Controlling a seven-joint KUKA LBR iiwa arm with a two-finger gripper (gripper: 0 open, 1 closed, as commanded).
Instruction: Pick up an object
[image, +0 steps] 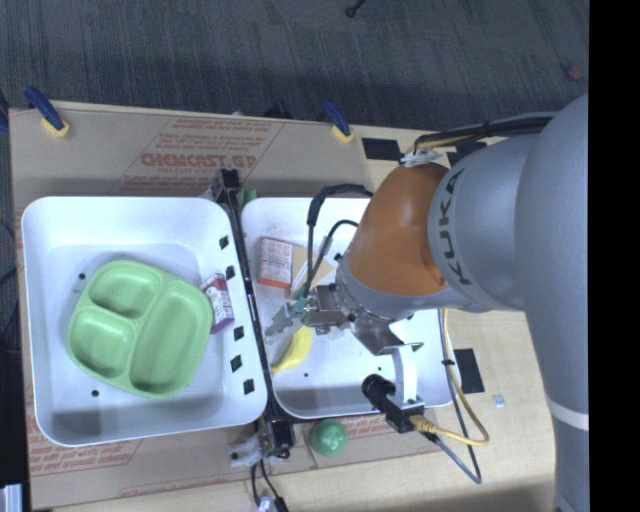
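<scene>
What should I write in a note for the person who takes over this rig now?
End effector: low in the right bin, over the yellow object; whether it grips anything cannot be told.
Right bin also holds an orange-and-white packet.
Left bin holds the green divided plate and a small dark wrapper beside it.
A green ball lies outside the bins, on the bench.
Done: no pick confirmed.
Left: grasp one object and lift it.

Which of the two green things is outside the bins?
The small green ball, sitting on the bench by the right bin's front rim. The other, the green divided plate, lies inside the left bin.
</scene>
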